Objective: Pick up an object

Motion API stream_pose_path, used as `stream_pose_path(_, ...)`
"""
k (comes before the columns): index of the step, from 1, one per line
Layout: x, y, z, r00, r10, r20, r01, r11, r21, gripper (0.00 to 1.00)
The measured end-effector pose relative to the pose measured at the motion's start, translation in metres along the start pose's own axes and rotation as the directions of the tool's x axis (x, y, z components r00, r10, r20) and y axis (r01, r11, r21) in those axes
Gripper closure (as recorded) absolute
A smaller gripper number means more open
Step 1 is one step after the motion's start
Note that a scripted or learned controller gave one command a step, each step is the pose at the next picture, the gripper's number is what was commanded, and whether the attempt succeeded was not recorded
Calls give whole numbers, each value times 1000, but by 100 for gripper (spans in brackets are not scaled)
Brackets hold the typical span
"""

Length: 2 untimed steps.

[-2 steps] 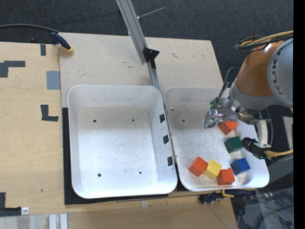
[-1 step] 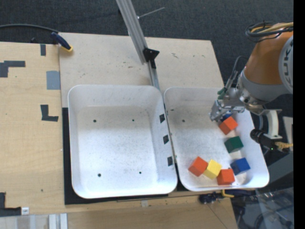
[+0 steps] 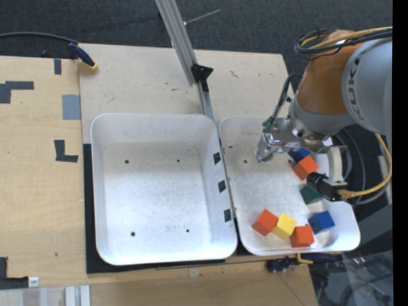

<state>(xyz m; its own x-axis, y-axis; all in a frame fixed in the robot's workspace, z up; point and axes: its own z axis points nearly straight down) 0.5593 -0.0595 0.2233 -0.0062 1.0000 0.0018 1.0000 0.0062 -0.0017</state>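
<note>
Seemingly empty, fingers slightly parted, the claw hangs just left of the nearest orange block.

Arm reaches in from the right (orange band uppermost); gripper pointing down, carrying nothing.

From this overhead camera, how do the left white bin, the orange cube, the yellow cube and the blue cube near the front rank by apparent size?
1. Left white plastic bin, far the largest.
2. Orange cube, yellow cube and blue cube: too alike to rank.
</note>
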Motion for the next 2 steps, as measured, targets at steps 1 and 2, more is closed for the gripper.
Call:
stream_pose_path(1,62,-4,-7,1000,-2,-1,2,1000,-1,100)
stream_pose_path(2,109,-5,2,1000,0,1,0,1000,2,100)
